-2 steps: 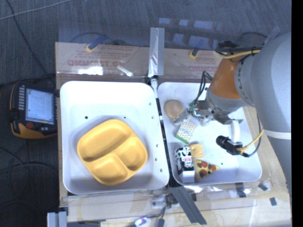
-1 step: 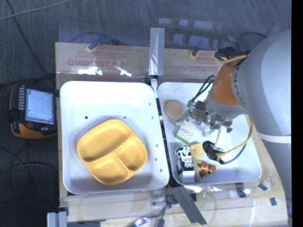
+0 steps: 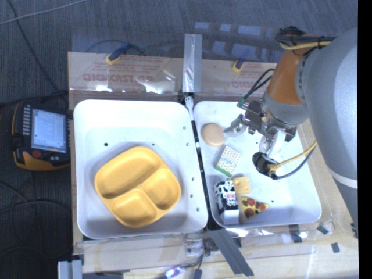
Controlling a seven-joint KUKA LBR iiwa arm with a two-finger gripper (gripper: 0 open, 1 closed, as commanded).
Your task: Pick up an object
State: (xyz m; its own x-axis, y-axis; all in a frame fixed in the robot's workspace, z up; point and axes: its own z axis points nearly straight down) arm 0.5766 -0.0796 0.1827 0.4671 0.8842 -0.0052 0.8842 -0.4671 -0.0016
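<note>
My gripper (image 3: 246, 122) hangs over the back part of the right bin (image 3: 302, 205), reaching in from the right under the orange-banded wrist. Just to its left lies a round tan bun (image 3: 213, 134). A green-and-white patterned packet (image 3: 229, 159) sits in front of the bun, below the gripper. Toward the bin's front are a black-and-white cow-patterned item (image 3: 226, 194), a small yellow piece (image 3: 242, 185) and a pizza slice toy (image 3: 252, 206). I see nothing between the gripper's parts.
The left bin (image 3: 87, 121) holds a yellow divided plate (image 3: 137, 185). A black cable-fed part (image 3: 264, 164) of the arm hangs above the right bin's middle. A handheld pendant with a screen (image 3: 42, 133) lies left of the bench.
</note>
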